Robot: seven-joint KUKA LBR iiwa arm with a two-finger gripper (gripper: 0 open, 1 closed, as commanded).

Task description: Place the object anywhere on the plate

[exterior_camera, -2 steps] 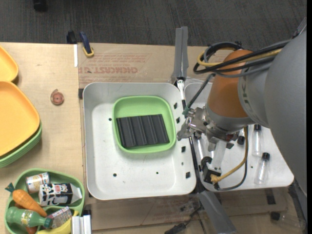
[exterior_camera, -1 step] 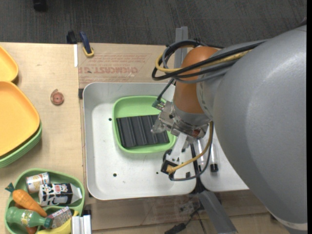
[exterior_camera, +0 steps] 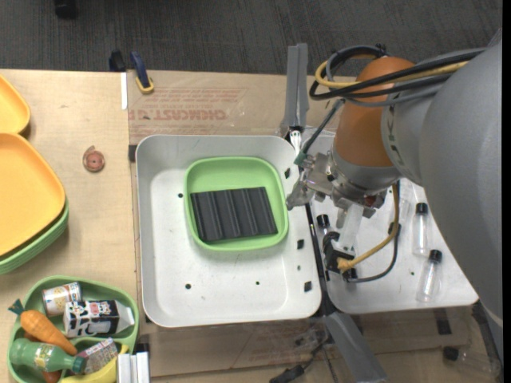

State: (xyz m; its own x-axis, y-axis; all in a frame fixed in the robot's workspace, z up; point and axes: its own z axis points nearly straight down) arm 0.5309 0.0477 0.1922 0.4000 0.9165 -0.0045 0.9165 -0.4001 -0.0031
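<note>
A green square plate point(exterior_camera: 233, 168) sits in the left white bin point(exterior_camera: 215, 294), toward its back. A dark grey ribbed slab point(exterior_camera: 234, 214) lies flat on the plate and covers most of its floor. My gripper point(exterior_camera: 335, 216) hangs under the orange-banded wrist, over the left edge of the right bin point(exterior_camera: 399, 298), just right of the plate. The wrist hides what is under it. Two clear tubes with black caps point(exterior_camera: 421, 223) point(exterior_camera: 431, 273) lie in the right bin, to the right of the gripper.
Yellow plates point(exterior_camera: 24, 190) are stacked at the far left of the bench. A green bowl of toy food point(exterior_camera: 68, 329) stands at the front left. A small pink disc point(exterior_camera: 94, 159) and a blue clamp point(exterior_camera: 141, 73) lie behind the left bin.
</note>
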